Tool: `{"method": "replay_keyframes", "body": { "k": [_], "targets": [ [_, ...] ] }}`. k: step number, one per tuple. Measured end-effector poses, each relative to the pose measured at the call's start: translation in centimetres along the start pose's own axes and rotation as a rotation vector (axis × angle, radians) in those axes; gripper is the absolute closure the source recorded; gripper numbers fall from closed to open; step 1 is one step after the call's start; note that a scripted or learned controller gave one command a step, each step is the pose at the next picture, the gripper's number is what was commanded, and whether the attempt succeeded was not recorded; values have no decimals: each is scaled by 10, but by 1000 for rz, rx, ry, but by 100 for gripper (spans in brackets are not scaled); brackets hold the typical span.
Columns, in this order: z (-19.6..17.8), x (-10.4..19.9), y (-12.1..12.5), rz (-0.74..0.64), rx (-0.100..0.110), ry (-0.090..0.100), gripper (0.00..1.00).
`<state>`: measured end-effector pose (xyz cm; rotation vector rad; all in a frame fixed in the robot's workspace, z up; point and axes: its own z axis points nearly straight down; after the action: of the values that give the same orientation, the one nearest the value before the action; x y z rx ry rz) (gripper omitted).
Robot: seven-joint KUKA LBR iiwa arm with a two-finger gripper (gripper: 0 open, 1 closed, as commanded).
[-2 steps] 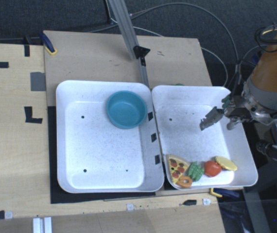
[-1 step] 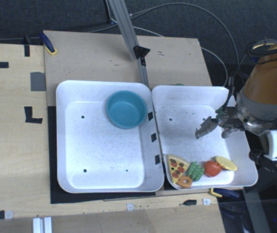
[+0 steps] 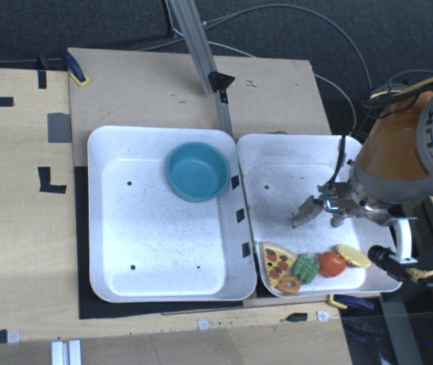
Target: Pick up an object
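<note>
The claw (image 3: 319, 209) hung open and held nothing over the right bin (image 3: 277, 162); four toy foods lay there; one blue bowl (image 3: 197, 172) sat left.

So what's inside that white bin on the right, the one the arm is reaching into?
Along the right bin's near edge lie a pizza slice, a green piece, a tomato and a banana. The arm covers the bin's right side.
</note>
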<state>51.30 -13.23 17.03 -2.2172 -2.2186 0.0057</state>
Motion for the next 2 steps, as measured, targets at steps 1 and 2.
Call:
{"method": "replay_keyframes", "body": {
  "k": [1,2],
  "targets": [
    [56,8,-7,0,0,0,0],
    [44,8,-6,0,-5,-1,100]
  ]
}}
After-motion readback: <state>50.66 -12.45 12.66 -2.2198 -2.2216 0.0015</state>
